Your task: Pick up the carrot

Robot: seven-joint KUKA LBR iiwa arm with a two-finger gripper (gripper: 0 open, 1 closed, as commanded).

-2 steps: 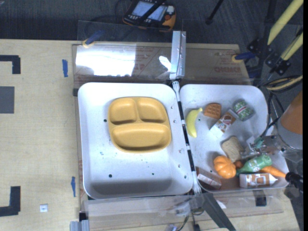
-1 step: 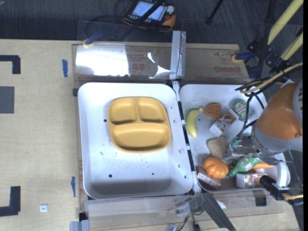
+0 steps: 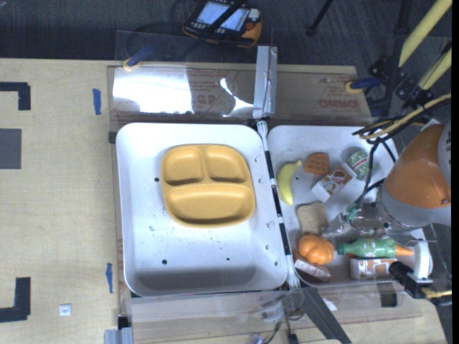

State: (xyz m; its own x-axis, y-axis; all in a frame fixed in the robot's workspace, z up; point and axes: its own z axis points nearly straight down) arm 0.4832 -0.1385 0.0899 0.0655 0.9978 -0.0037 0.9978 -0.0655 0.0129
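Observation:
The one thing here that looks like a carrot is a short orange tapered piece (image 3: 403, 251) near the front right of the right bin (image 3: 287, 138). It lies at the right end of a green bottle (image 3: 366, 248), and I cannot tell if it is the carrot or the bottle's cap. The gripper (image 3: 356, 218) hangs below the orange-banded wrist (image 3: 423, 170), just above the bottle and left of the orange piece, over the middle of the right bin. The wrist and cables hide part of it.
The right bin also holds a banana (image 3: 287, 181), a brown snack (image 3: 316, 163), a white carton (image 3: 331, 183), a green can (image 3: 358, 160), a bread slice (image 3: 310, 216), a round orange fruit (image 3: 315, 249) and a labelled tin (image 3: 371, 268). A yellow divided plate (image 3: 209, 185) lies in the left bin (image 3: 136, 213).

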